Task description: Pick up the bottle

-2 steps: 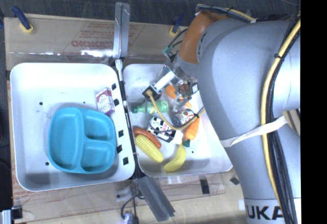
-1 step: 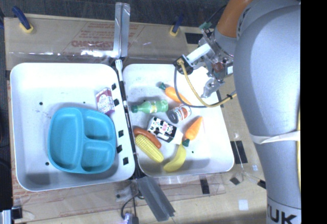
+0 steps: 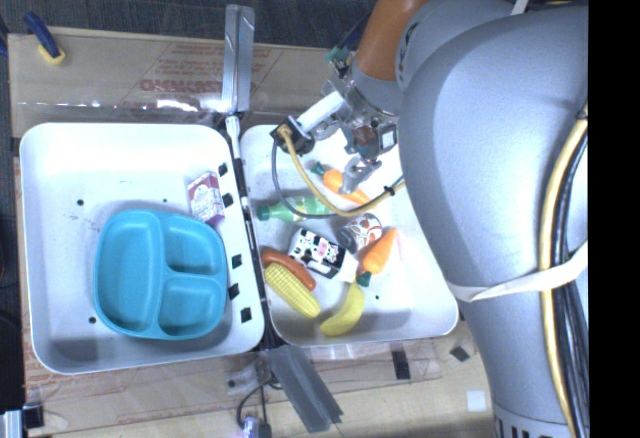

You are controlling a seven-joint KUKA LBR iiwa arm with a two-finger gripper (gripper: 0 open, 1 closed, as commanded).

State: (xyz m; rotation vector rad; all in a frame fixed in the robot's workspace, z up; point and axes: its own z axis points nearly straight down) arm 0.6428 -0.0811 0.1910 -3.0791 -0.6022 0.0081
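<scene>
**Arm hovers over the right bin, bottle waiting below**

From the overhead camera: the gripper (image 3: pixel 358 161) hangs over the far half of the right bin (image 3: pixel 436 324), above an orange toy (image 3: pixel 340 184). Whether it is released or clenched, I cannot tell. The green bottle (image 3: pixel 292 209) lies on its side by the bin's left wall, free of the arm. Crowding the near half: a corn cob (image 3: pixel 291 288), a banana (image 3: pixel 345 311), a carrot (image 3: pixel 376 251), a spotted carton (image 3: pixel 317 251). Left bin (image 3: pixel 40 346): a blue tray (image 3: pixel 160 274), a small packet (image 3: pixel 205 196). This looks like the approach; next, shift toward the left wall and descend across the bottle's body.
</scene>
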